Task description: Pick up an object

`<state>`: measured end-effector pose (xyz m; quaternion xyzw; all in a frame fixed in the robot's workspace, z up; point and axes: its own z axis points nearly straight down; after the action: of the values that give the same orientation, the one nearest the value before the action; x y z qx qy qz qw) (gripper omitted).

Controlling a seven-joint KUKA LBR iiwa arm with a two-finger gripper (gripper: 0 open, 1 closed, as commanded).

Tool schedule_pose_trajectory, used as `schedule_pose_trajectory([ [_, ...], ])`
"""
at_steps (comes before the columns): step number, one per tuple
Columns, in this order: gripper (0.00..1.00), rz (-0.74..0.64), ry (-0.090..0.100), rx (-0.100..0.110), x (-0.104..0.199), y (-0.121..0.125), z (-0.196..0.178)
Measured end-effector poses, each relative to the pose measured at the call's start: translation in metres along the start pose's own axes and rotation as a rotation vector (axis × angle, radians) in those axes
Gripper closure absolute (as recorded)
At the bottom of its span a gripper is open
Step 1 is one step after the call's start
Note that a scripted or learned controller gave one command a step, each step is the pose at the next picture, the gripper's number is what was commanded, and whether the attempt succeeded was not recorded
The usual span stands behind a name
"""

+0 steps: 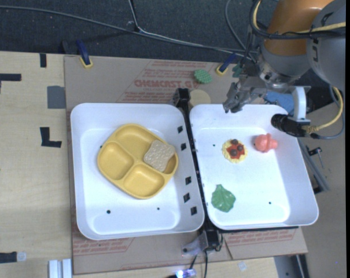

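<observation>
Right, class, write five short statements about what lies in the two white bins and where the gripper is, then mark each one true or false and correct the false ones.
1. The yellow divided plate lies in the left bin. True.
2. The cracker sits in the right bin. False: it rests on the yellow plate in the left bin.
3. The right bin holds three small items: a small pizza toy, a pink toy and a green leafy toy. True.
4. The gripper is over the left bin. False: it is above the far edge of the right bin.
5. The green leafy toy touches the pink toy. False: they lie apart, with the green one nearer the camera.
</observation>
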<state>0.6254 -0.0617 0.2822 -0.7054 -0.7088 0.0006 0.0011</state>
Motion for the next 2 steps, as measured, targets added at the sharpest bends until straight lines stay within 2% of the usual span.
schedule_pose_trajectory([
  [2, 1.0, -0.001, 0.0, 0.001, 0.091, -0.026, 0.015],
])
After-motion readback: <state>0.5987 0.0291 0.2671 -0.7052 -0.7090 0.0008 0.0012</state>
